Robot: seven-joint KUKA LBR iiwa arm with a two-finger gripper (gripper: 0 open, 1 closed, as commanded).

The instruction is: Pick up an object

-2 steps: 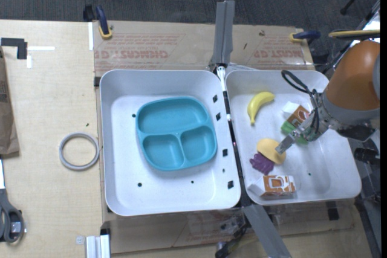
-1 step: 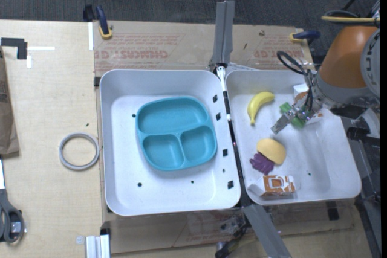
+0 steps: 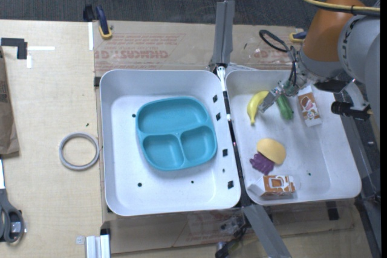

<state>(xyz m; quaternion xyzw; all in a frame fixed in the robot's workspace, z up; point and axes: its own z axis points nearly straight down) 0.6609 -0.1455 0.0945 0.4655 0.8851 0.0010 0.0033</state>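
Claw (image 3: 277, 93) low in right bin (image 3: 338, 184), between banana (image 3: 256, 106) and green vegetable (image 3: 284, 107).

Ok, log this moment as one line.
gripper: right white bin, between yellow banana and green vegetable | grasp: unclear | blue divided tray: left bin

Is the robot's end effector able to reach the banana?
Probably yes. The end effector sits right beside the banana in the right bin, nothing lying over it; only the green toy crowds nearby.
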